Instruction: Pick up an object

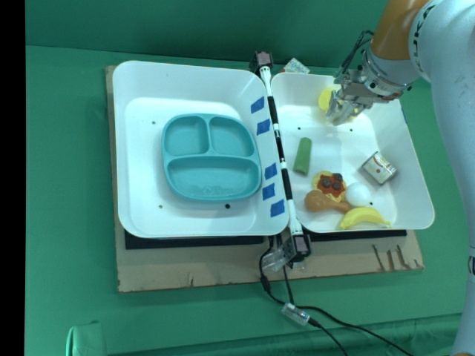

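My fingers (340, 115) hung in the upper right of the frame over the right bin (404, 136), beside a yellow piece (325, 99), their spread impossible to tell, nothing visibly lifted, so the pick remained undone.

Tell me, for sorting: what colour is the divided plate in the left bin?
Teal, plain; clearest in the camera view: divided plate.

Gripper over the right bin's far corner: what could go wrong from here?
1. The gripper sits right by a yellow piece near the right bin rim, so a descent may hit the wall or nudge the piece away.
2. The egg, banana and drumstick lie bunched together; a grab there could take two or none.
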`<state>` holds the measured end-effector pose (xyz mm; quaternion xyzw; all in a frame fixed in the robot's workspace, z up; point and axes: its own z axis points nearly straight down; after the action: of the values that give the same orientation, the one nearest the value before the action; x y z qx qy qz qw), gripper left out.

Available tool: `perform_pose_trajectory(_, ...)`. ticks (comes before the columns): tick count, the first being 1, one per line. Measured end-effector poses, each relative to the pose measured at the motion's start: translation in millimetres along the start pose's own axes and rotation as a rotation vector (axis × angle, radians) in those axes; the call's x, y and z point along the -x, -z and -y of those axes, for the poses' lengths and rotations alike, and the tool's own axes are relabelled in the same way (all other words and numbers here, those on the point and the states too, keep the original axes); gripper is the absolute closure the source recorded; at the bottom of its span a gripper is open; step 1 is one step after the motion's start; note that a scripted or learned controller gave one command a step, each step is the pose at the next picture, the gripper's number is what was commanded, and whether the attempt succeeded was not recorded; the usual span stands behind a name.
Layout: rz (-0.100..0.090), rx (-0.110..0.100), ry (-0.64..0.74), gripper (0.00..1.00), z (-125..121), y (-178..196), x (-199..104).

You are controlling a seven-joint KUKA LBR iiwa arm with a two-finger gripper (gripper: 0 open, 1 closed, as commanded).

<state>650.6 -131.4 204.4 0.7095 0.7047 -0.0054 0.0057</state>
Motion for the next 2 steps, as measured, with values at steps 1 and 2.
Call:
perform_pose_trajectory(1,0.001,0.003,0.000,0.00,-1,1,0)
perform_pose_trajectory(2,0.004,0.006,-0.007,1.00,-2,17,2)
